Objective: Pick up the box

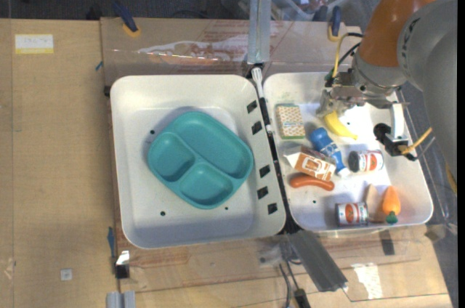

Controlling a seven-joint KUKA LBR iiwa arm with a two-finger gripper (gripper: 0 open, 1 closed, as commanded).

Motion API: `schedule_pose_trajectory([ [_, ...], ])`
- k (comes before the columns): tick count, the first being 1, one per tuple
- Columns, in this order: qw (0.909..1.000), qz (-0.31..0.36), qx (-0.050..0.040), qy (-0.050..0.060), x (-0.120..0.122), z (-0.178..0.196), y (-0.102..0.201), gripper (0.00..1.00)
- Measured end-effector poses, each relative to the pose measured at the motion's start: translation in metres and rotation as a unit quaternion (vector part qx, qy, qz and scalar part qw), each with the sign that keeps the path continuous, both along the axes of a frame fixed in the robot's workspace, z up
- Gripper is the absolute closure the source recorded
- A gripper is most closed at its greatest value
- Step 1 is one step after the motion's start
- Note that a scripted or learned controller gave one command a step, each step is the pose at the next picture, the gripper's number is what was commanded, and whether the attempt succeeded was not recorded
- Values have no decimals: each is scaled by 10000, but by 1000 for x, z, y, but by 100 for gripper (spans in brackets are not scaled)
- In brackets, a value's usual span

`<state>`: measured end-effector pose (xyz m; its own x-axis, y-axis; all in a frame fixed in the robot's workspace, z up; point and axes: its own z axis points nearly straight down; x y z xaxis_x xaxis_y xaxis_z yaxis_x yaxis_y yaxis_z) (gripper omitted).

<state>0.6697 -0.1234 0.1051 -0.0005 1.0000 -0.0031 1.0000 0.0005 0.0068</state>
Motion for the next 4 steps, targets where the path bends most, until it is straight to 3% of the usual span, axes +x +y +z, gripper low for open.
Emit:
schedule_pose_trajectory([
  [1,10000,28,15,16,-2,81,76,100],
  [2,9995,327,0,0,-26,58,165,100],
  [3,9989,461,19,14,-32,86,240,100],
  [4,9987,501,17,25,-59,6,308,100],
])
